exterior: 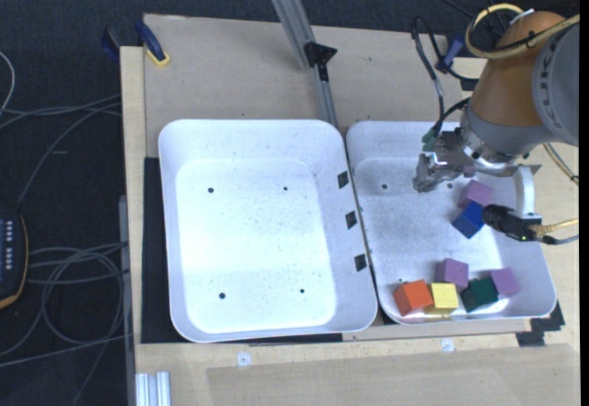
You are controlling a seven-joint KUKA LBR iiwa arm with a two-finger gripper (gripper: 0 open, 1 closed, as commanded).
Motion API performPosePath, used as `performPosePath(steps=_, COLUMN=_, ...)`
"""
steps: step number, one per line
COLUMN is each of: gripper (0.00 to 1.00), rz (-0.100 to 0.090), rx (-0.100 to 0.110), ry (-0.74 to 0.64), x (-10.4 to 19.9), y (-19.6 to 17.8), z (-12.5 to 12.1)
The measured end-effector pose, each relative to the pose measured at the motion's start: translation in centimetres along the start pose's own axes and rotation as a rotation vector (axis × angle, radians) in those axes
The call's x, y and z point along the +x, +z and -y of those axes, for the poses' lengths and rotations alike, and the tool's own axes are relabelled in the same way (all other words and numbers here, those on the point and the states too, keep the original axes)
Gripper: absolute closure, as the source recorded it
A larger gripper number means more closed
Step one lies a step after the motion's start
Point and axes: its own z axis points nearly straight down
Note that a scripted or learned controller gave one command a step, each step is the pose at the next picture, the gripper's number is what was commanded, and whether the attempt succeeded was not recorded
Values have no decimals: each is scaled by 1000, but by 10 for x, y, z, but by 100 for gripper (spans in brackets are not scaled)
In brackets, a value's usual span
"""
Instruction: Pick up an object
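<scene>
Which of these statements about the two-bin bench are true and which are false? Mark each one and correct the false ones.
1. All the blocks lie in the right bin. True.
2. The orange block sits beside the yellow block. True.
3. The gripper hangs over the left bin. False: it is over the right bin.
4. The blue block lies in the row at the near wall. False: it lies apart, nearer the gripper.
5. The green block is in the left bin. False: it is in the right bin.
</scene>
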Motion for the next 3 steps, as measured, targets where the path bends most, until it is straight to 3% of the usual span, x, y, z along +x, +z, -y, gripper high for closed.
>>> performPosePath(steps=2, gripper=100, rz=1, rx=-2, ry=0, x=-11, y=-119, z=-8)
performPosePath(steps=3, gripper=100, rz=-3, rx=7, ry=-4, x=37, y=-115, z=-2)
